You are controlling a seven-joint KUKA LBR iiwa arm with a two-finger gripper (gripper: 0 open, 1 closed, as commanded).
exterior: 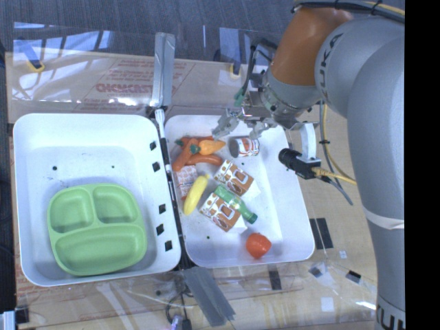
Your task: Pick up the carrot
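While the arm (pixel 357 81) reaches in, its gripper (pixel 240 125) hangs splayed (nothing between the fingers) just above the carrot (pixel 206 146).

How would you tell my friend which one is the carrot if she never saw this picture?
Look in the right-hand white bin, up at its far end, just below the gripper. The carrot lies there among a few orange pieces by the bin's left wall. It is long and pointed, unlike the yellow banana below it or the round red tomato at the near end.
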